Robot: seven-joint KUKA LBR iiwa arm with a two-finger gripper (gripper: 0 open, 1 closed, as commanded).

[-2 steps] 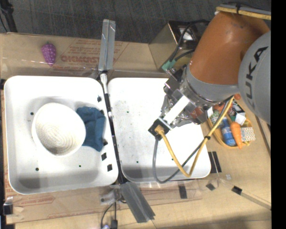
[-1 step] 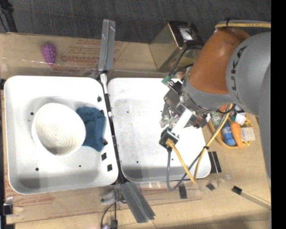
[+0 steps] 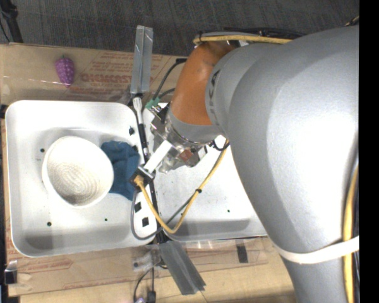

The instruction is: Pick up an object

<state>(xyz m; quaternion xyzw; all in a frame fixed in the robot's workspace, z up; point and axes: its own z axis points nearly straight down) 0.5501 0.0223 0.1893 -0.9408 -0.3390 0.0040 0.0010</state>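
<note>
Two shallow white bins sit side by side on the worktop (image 3: 82,271). The left bin (image 3: 25,232) holds a white woven cap (image 3: 79,169) with a crumpled blue cloth (image 3: 121,167) touching its right side. The grey arm (image 3: 290,137) covers most of the right bin (image 3: 222,225). The hand (image 3: 168,158) hangs over the divide, just beside the cloth; whether it is spread or closed cannot be told. A small purple object (image 3: 65,70) lies on the worktop beyond the left bin.

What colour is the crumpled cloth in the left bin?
The cloth is dark blue, seen best in the camera view.
</note>
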